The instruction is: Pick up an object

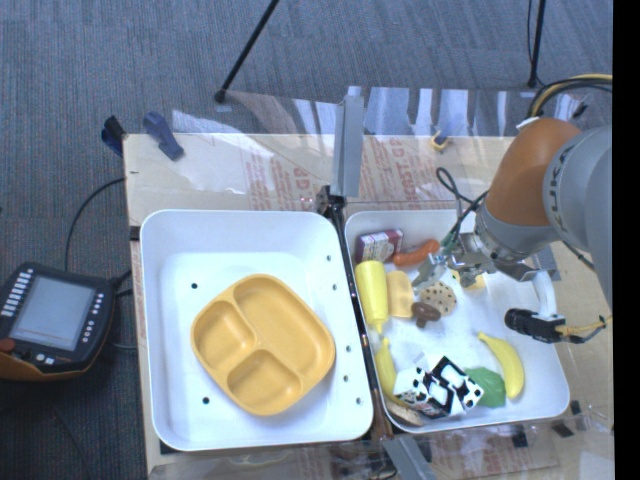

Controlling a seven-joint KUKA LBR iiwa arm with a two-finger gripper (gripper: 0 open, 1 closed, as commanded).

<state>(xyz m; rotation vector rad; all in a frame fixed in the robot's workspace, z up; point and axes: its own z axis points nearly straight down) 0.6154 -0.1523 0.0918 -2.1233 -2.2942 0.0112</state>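
My gripper [452, 265] hangs low over the back middle of the right bin [556, 393], reaching in from the right. Just below it lies a round chocolate-chip cookie [438, 298], with a brown mushroom-shaped piece [425, 314] at the cookie's lower left. An orange carrot [414, 255] lies just left of the gripper. Nothing shows between the gripper's tips.
The right bin also holds a maroon box [380, 243], a yellow cylinder [371, 290], a pale yellow block [400, 293], two bananas [506, 364] [385, 366], a green piece [486, 386] and a black-and-white toy [446, 386]. A yellow divided plate [262, 343] lies in the left bin [170, 268].
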